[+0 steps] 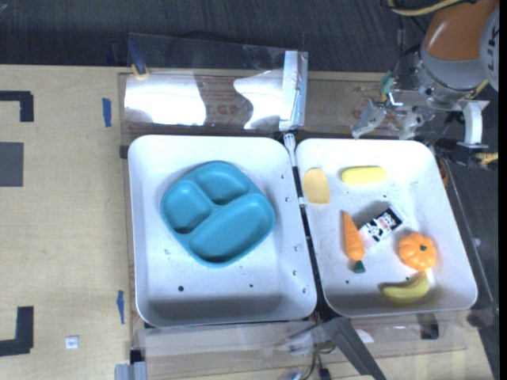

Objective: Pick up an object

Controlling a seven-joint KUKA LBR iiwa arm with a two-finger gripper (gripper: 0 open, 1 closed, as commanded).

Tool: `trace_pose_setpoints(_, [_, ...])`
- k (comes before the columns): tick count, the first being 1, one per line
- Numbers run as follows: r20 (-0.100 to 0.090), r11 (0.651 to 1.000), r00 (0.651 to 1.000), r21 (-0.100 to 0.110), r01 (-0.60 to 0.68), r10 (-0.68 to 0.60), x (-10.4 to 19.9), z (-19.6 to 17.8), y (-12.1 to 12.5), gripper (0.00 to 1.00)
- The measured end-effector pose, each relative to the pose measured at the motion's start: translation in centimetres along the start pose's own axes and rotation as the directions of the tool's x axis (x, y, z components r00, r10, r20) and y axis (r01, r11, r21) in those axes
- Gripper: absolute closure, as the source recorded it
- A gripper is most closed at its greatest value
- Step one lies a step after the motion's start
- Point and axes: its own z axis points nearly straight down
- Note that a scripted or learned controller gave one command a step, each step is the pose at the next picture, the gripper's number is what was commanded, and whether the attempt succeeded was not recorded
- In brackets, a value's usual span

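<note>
I see a pale wooden bench (55,236) with black markings (17,105) and blue tape (106,111), dark carpet floor (198,6) behind it

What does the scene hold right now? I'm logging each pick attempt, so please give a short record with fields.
left bin: holds a blue divided plate
right bin: holds six small items
far side of right bin: pale yellow piece, yellow block
middle: carrot, black-and-white toy
near side: orange pumpkin, banana
gripper: above the far edge of the right bin, nothing seen between its fingers
fingers: open or shut cannot be told
</note>
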Motion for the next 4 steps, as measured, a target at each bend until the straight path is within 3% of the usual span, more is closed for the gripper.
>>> trace_pose_setpoints(1, [-0.001,0.999,0.999,0.005,0.046,-0.046,1.2,13.8,-7.7,0.0])
trace_pose_setpoints(2, [0.001,0.971,0.971,-0.005,0.24,-0.24,0.0,16.7,-11.4,0.0])
trace_pose_setpoints(3, [0.004,0.971,0.971,-0.012,0.24,-0.24,0.0,15.5,-11.2,1.0])
trace_pose_setpoints(4, [0.002,0.99,0.99,-0.004,0.141,-0.141,-2.3,14.1,-10.4,1.0])
